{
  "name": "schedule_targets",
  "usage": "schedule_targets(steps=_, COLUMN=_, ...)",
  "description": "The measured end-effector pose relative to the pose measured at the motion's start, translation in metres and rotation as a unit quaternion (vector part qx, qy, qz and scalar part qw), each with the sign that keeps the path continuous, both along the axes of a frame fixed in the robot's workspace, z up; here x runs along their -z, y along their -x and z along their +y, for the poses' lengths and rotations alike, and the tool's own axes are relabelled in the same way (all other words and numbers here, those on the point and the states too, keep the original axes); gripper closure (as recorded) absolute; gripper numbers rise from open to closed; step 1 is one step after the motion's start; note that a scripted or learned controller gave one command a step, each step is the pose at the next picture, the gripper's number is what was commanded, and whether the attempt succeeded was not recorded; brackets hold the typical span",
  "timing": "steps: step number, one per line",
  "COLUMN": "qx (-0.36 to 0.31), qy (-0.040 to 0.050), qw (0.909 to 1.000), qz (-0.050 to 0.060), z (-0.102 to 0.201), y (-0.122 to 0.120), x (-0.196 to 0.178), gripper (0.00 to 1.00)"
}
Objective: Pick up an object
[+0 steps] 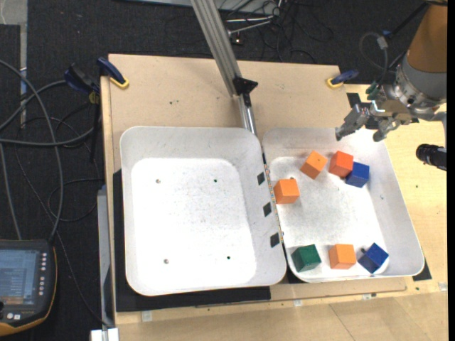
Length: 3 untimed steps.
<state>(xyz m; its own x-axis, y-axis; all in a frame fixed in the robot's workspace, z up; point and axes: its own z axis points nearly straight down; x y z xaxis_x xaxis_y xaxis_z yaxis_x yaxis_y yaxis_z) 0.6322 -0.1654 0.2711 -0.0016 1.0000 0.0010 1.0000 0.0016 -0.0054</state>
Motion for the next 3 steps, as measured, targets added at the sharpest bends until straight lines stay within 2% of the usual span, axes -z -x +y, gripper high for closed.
schedule_targets(steps=1, qx=-0.001, qy=0.0006, qw=1.0, qz=-0.002, z=0.0, y=-0.001, x=-0.003, gripper=0.0)
schedule_targets(steps=2, qx=0.001, qy=0.0005, qw=1.0, qz=-0.001, z=-0.002, y=-0.001, x=0.041, gripper=0.0)
schedule_targets(steps=3, qx=0.001, qy=0.0002, qw=1.0, qz=0.0, z=-0.007, y=-0.001, x=0.103, gripper=0.0)
